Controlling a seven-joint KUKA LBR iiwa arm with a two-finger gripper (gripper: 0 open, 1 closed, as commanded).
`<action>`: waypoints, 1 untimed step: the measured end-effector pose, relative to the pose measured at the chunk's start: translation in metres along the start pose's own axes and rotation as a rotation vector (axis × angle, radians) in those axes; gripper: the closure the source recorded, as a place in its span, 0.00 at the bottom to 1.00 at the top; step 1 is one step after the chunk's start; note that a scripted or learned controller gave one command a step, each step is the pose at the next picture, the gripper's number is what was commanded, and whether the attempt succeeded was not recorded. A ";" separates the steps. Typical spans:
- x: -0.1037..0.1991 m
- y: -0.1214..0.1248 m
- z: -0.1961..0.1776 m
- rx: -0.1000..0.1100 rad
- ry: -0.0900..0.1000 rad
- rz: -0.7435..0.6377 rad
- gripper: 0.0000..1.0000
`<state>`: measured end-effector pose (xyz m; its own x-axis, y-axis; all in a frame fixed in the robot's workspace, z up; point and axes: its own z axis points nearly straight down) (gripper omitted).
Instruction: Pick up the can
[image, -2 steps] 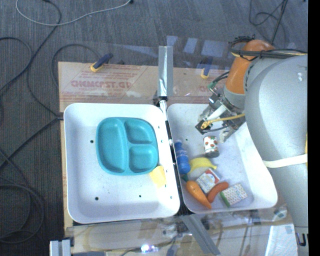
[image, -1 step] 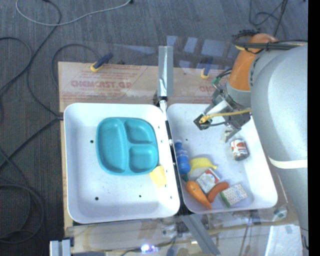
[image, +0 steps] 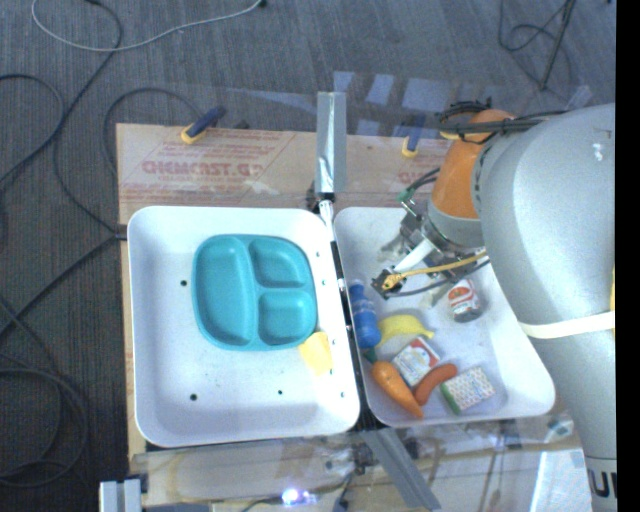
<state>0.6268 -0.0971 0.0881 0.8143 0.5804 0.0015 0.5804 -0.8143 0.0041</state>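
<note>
In the camera view, the can (image: 462, 300) lay in the right bin (image: 522, 388), near its right wall beside a banana (image: 404, 326), while the gripper (image: 412, 238) hung over that bin's far end (whether spread or pressed together, I could not tell), apart from the can.

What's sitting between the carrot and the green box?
A red sausage lies between the carrot and the green box, in the camera view.

Colour rundown: divided plastic tray (image: 250, 290) is teal, left-hand shallow bin (image: 160, 330) plain white, small round can (image: 462, 300) red-and-white, curved toy banana (image: 405, 326) yellow, toy carrot (image: 395, 388) orange, little plastic bottle (image: 363, 318) blue.
</note>
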 end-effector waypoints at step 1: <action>-0.023 0.061 -0.084 0.007 -0.010 0.155 0.00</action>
<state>0.6431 -0.1599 0.1719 0.8943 0.4474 -0.0087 0.4474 -0.8943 -0.0021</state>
